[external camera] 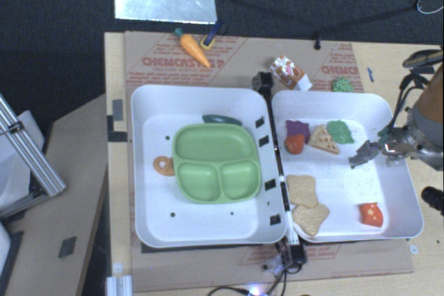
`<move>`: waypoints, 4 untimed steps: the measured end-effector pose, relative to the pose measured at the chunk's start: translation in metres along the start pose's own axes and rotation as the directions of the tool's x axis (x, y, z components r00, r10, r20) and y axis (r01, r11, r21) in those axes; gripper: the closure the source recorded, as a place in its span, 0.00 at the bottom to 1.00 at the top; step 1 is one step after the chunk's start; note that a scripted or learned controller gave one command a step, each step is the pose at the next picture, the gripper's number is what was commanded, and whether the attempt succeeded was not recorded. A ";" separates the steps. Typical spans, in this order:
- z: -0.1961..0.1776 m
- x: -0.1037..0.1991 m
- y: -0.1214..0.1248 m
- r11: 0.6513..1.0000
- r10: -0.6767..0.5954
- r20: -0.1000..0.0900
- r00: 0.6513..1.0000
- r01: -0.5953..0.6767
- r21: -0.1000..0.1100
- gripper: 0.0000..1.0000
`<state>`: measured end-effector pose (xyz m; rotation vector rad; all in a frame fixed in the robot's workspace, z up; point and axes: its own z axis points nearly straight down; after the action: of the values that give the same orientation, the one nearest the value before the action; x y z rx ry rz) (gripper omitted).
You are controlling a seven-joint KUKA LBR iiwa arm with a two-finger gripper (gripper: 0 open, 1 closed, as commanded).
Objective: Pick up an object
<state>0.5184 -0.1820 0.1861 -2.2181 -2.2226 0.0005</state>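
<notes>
The pincer (362,157) is seen over the right bin (399,218), reached in from the right edge, with a dark finger pointing left and downward. Whether it is open or closed cannot be told, and nothing is seen held in it.

The candidates for picking are spread across that bin. A green leaf (340,130), a yellow wedge (323,140), a purple piece (297,129) and a red piece (295,144) are clustered near the back, the last two touching. Two tan slices (305,202) are overlapped at the front left by the divider, and an orange-red block (371,215) is set alone at the front right.

The pincer is placed just right of the leaf and wedge, so one of those is judged the likeliest target; the lone block would be easier to close on cleanly.

The left bin (149,149) is occupied by a green tray (215,163), with an orange ring (164,166) beside it. A carrot (194,50) and a small carton (288,71) are left on the desk (173,62) behind the bins.
</notes>
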 end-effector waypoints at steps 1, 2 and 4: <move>0.042 0.001 0.002 1.000 0.000 0.000 1.000 0.000 0.000 0.00; 0.084 0.007 0.005 1.000 0.000 0.000 1.000 0.000 -0.001 0.00; 0.091 0.007 0.007 1.000 0.000 0.001 1.000 0.000 -0.004 1.00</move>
<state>0.5249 -0.1752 0.0948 -2.2210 -2.2246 -0.0021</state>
